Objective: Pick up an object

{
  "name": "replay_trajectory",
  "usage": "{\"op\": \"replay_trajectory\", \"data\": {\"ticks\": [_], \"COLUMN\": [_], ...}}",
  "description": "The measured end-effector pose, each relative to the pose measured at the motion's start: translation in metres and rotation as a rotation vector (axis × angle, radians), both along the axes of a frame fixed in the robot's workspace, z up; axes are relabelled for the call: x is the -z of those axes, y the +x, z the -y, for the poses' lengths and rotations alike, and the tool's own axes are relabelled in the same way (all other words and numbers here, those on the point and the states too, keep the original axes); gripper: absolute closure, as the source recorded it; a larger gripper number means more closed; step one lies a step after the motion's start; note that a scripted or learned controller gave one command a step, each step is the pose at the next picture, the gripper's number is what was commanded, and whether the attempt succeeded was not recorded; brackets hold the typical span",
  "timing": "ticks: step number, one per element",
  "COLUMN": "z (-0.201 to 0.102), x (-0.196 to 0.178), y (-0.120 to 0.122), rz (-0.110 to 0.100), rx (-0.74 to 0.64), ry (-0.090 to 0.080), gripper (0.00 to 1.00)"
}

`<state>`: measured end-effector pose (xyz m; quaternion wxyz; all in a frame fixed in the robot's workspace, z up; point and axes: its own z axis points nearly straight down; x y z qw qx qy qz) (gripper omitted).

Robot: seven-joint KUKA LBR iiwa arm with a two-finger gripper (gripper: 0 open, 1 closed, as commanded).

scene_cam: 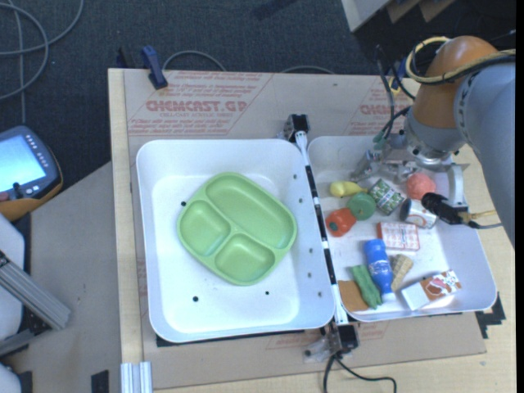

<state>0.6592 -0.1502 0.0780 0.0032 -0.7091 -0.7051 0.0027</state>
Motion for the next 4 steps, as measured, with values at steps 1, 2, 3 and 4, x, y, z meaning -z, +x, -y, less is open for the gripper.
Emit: {"op": "replay_trajectory", "data": {"ticks": [1, 2, 3, 4], "z": [0.026, 0.024, 0.024, 0.037], "x": [-0.007, -0.018, -0.017, -0.006], "y": [-0.044, -0.04, -0.041, -0.088], "rz": [0.004, 0.012, 0.01, 0.003], "rx": [-0.003, -0.005, -0.005, -0.003], "ry": [0.0, 0.0, 0.0, 0.001], "gripper": [0.0, 1.0, 0.0, 0.0]}}
